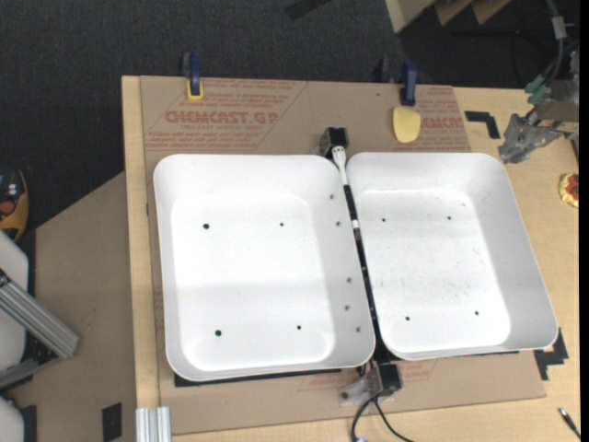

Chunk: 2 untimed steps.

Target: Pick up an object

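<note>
A small pale yellow object (406, 123) lies on the cardboard board just behind the right bin (520, 238), below a blue clamp. A red and yellow item (571, 187) shows partly at the right edge of the view, on the bench outside the bins. My gripper (521, 139) hangs at the upper right, beyond the far right corner of the right bin and off to the right of the yellow object. It is small and grey in this view.
The left bin (170, 247) and the right bin sit side by side on a brown board (276, 109), with a black strip (352, 228) between them. Blue clamps (191, 70) hold the board's far edge. Cables run near the front edge (373, 394).
</note>
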{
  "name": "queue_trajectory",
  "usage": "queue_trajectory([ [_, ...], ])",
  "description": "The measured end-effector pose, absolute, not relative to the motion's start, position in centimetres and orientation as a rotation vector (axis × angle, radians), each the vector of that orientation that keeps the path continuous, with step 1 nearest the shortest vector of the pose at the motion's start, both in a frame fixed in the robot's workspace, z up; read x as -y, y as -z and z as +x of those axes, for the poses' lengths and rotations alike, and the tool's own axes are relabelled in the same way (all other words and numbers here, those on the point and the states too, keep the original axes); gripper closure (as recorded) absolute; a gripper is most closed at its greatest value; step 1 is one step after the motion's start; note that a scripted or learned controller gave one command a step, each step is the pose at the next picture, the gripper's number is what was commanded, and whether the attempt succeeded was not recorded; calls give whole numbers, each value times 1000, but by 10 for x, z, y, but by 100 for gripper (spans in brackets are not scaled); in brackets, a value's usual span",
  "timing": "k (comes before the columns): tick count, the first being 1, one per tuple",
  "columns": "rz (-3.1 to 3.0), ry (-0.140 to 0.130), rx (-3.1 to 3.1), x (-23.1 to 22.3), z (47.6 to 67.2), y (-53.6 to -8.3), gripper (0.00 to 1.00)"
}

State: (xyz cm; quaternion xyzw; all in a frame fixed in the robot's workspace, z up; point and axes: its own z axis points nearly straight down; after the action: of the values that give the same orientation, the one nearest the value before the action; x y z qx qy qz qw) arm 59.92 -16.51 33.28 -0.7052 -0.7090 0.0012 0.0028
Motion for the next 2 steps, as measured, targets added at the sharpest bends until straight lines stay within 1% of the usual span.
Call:
queue_trajectory([
  [1,-2213,-9,2213,131,542,-251,100],
  [2,-2225,22,2242,84,563,-430,100],
])
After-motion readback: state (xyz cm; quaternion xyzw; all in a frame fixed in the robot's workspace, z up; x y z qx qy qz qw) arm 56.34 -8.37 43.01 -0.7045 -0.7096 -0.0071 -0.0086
